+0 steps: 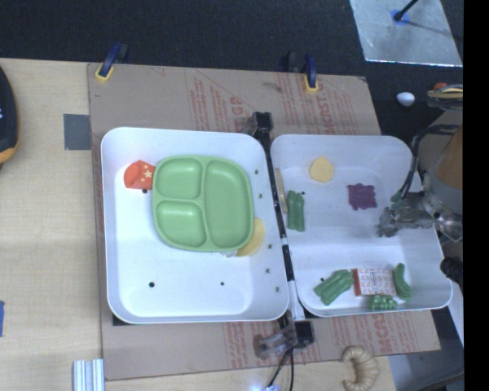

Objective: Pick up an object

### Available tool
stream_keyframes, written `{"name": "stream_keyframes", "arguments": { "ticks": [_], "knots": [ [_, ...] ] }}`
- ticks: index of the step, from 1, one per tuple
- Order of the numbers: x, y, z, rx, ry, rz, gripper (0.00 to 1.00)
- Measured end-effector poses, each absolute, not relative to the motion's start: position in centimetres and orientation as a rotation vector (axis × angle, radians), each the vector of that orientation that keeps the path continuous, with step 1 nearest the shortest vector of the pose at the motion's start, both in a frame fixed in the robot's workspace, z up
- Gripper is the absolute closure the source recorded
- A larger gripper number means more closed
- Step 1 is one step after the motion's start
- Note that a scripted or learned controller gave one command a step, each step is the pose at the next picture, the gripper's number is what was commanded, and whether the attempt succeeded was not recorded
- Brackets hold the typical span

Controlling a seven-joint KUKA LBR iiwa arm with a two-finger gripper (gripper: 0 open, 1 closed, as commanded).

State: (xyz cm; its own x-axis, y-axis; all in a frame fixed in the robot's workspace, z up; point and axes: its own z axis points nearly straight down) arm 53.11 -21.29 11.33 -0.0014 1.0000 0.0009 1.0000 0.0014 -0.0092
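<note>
Right bin [310,304]: yellow disc [322,169] near back wall, purple piece [361,195] mid-right, green block [296,211] by left wall. Front: green pod [333,287], red-white card [373,281], small green bit [382,303], green pickle [402,282] at right.

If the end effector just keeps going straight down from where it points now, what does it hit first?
Probably bare floor of the right bin. The end effector hangs near that bin's right side, with the purple piece up and to its left. Depth is hard to judge from this slanted view.
</note>
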Motion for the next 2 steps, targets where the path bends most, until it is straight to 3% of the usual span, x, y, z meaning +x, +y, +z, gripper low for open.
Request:
{"name": "stream_keyframes", "arguments": {
  "ticks": [1, 2],
  "knots": [
    [48.1, -21.2, 18.2, -2.219, -2.220, 0.002, 1.00],
    [47.5, -20.1, 15.1, -2.215, -2.220, 0.005, 1.00]
  ]
}}
